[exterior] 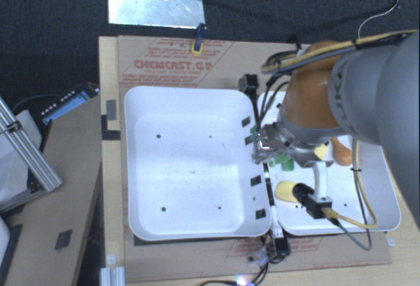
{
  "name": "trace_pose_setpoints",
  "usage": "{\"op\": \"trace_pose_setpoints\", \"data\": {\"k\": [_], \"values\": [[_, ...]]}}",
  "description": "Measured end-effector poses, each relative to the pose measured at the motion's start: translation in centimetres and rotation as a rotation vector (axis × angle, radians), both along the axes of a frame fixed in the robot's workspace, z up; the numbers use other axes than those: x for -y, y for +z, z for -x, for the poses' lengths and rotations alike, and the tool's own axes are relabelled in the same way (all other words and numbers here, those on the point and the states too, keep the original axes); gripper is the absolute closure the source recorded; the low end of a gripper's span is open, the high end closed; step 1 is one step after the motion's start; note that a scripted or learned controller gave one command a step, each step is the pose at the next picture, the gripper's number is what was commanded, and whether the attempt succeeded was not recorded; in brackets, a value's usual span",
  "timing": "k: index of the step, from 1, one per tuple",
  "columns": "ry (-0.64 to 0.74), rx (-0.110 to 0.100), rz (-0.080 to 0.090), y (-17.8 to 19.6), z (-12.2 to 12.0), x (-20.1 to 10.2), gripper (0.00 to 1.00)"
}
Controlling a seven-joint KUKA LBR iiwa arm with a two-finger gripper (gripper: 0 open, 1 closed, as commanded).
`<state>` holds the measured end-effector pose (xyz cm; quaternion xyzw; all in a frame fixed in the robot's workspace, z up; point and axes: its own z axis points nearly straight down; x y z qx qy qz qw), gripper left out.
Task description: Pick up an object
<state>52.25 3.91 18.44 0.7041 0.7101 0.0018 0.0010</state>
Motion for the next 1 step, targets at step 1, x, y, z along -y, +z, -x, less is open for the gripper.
{"op": "trace_pose_setpoints", "data": {"k": [1], "values": [[-0.01,0.0,0.003,0.03,-3.43,3.95,1.0]]}}
